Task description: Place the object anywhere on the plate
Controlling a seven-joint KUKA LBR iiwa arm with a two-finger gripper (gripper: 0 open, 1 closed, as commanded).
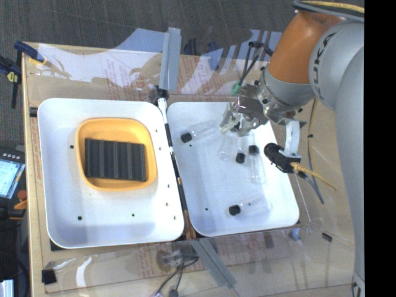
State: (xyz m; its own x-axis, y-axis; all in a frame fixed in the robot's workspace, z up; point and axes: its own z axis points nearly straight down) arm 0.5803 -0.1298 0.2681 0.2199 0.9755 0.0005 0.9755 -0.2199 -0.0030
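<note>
Over the right bin (204, 218), your gripper (240, 124) hovers beside clear, black-capped vials (197, 132) scattered on the white floor; whether its jaws are wide or narrow, you cannot tell. Across the divide, the yellow plate (115, 132) sits in the left bin (55, 215).

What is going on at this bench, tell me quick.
A grey KUKA arm reaches in from the right, its gripper low over the right bin. Several clear vials with black caps lie scattered in that bin. The yellow plate with a dark ridged insert sits in the left bin, and no vial lies on it yet. Whether the gripper has grasped a vial cannot be told from this view.
</note>
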